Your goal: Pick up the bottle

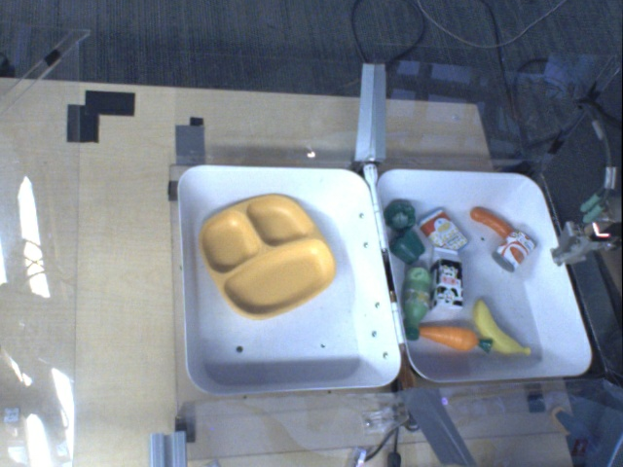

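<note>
The gripper (587, 230) sat just outside the right bin's (551, 224) right rim, about halfway along that rim; only a small part was visible, and whether it was open or closed could not be told. Nothing was seen in its hold.

The bottle (418, 294), green, lay along the right bin's left wall, roughly mid-length, well apart from the gripper. Just right of it lay a black-and-white carton (448, 282). Above the bottle were two dark green items (402, 230) by the same wall, and an orange-and-white carton (443, 231). A carrot (450, 338) and a banana (497, 329) lay near the bin's front edge. A sausage (491, 222) and a red-and-white box (515, 249) lay toward the far right corner.

The left bin (201, 353) held a yellow tray (267, 254), left of centre.
</note>
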Available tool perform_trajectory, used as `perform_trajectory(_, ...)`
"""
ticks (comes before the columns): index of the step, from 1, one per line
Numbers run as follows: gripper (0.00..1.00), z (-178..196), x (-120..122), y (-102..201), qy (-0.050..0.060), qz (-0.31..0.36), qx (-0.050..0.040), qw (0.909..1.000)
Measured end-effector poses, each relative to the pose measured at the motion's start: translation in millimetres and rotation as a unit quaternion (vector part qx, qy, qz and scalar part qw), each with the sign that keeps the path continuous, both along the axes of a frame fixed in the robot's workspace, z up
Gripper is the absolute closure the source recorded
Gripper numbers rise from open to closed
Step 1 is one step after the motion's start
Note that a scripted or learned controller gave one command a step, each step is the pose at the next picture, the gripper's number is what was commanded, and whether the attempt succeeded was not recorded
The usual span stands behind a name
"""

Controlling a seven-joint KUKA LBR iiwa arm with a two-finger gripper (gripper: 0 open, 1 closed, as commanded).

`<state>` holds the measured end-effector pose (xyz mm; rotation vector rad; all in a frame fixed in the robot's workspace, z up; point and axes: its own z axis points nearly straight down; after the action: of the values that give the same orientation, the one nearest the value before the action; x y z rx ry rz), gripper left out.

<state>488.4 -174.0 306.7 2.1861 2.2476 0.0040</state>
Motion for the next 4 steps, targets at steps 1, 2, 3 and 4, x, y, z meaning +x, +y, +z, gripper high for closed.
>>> perform_trajectory(1,1.00,10.8,2.1,0.3,-0.002,0.003,-0.0013,1.0000)
perform_trajectory(2,1.00,21.8,4.3,0.6,-0.005,0.007,-0.0028,1.0000)
perform_trajectory(3,1.00,32.9,6.4,0.8,-0.008,0.010,-0.0043,0.9999)
perform_trajectory(4,1.00,44.2,8.6,1.1,-0.011,0.014,-0.0059,0.9998)
